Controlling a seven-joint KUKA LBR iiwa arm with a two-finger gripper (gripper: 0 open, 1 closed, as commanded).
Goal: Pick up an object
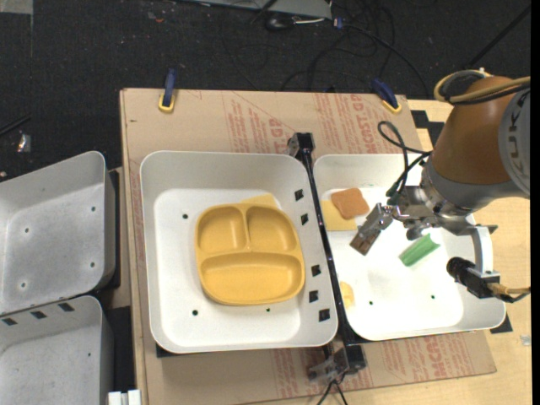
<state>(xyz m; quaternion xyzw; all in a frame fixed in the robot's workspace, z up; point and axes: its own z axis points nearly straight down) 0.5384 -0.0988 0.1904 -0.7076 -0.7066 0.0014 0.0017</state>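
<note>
In the right bin [405, 319] lie an orange-brown block [348, 202] on a pale yellow flat piece [335, 218] at the back left, a green block [418, 250] near the middle, and a small yellow piece [346, 294] by the left wall. My gripper [369, 233] hangs over the bin between the orange-brown block and the green block, just right of the pale yellow piece. I see nothing held in it. The arm's wrist covers the bin's back right part.
The left bin [169, 226] holds a yellow divided plate [250, 254]. A black divider [319, 243] with clips runs between the bins. Grey trays [51, 226] stand left of the bench. A cable and a black fitting [472, 278] hang by the right bin's right edge.
</note>
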